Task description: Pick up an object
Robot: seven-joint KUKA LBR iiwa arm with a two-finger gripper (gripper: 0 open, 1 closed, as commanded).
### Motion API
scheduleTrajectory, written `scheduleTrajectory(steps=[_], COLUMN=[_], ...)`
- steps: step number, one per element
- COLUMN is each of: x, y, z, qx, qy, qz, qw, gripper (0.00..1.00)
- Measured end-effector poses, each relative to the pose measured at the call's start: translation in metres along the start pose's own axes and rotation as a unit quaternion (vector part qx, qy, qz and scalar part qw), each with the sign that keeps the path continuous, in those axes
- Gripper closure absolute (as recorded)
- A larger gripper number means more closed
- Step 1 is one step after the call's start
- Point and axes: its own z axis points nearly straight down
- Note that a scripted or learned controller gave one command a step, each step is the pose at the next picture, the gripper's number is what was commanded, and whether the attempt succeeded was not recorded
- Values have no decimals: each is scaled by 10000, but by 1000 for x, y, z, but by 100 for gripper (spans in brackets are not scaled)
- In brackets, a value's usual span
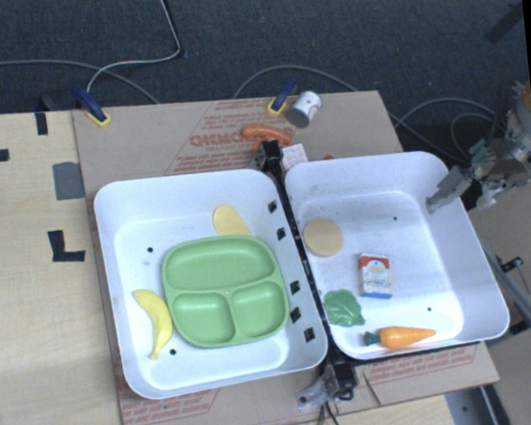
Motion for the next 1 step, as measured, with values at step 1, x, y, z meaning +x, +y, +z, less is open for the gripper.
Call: scheduleTrajectory(steps=[1], x=[56], y=[31], z=[112], qx=[14], qy=[10], qz=[-5], qw=[10000], gripper=[0])
